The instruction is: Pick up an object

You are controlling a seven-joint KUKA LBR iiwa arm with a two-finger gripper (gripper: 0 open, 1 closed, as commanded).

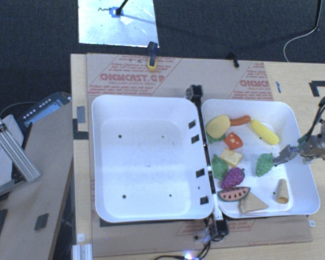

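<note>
The arm reaches in from the right, and its pincer (286,155) stands over the right edge of the right bin (300,124), just beside a green toy (264,164) that looks like broccoli. It is too small and blurred to judge, so I cannot tell whether the pincer is open or closed, and nothing is seen in its grip.

All the toy foods lie in the right bin. Near the top there is a yellow round piece (218,125), and beside it an orange sausage-like piece (240,120) and a yellow corn cob (264,132). Below them lie a red piece (234,141) and a pale yellow block (231,157). A second green piece (219,167) lies at the left wall of this bin, touching a bunch of purple grapes (233,176). Along the lower side lie a watermelon slice (233,193), a tan wedge (253,202) and a small cone (282,190), the cone apart from the others.

The left bin (146,158) lies beside it on the tabletop (292,80), on a sheet of cardboard with red print.
</note>
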